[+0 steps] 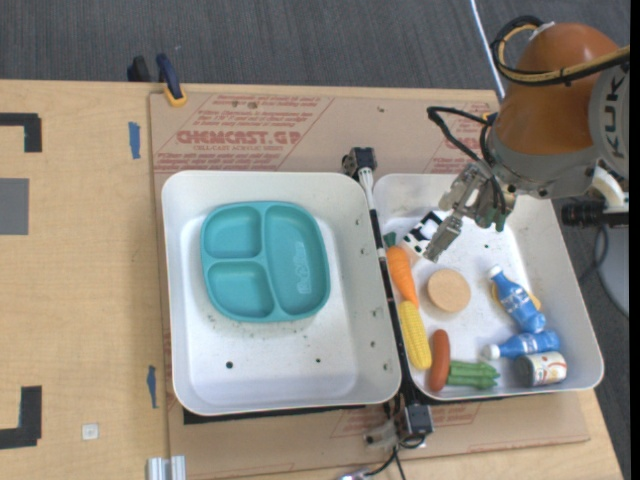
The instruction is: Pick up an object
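The gripper (447, 230), fingers parted and holding nothing, hangs over the right bin (575, 268) in the frame's right half, near a black-and-white object (422, 230); the crowded carrot (401, 272) and corn (414, 332) beside it could foul a grasp.

Looks like a robotics lab: a wooden bench (80, 298) with blue tape marks (134, 139), two white bins (190, 298) on cardboard (240, 128), a KUKA arm (550, 88), cables, grey carpet (250, 18).
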Available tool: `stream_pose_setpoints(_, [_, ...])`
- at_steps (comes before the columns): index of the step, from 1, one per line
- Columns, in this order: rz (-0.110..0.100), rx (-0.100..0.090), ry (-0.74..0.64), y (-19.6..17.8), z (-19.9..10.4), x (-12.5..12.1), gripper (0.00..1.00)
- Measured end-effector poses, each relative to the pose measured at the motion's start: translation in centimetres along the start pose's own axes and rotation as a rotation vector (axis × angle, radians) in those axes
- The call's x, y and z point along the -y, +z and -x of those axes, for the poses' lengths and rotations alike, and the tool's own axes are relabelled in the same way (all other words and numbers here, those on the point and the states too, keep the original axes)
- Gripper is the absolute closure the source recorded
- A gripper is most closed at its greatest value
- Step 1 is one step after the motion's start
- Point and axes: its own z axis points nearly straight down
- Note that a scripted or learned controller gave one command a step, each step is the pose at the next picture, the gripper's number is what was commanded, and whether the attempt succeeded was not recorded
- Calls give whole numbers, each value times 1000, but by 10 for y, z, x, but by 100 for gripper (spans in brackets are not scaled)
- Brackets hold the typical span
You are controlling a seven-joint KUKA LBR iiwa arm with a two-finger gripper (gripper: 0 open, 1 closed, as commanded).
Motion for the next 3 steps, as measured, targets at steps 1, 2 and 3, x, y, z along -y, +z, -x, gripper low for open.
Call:
stream_pose_setpoints(1, [0, 0, -163, 71, -64, 84, 0])
stream_pose_setpoints(2, [7, 26, -32, 91, -28, 53, 0])
stream_pose_setpoints(3, [1, 5, -163, 100, 35, 69, 0])
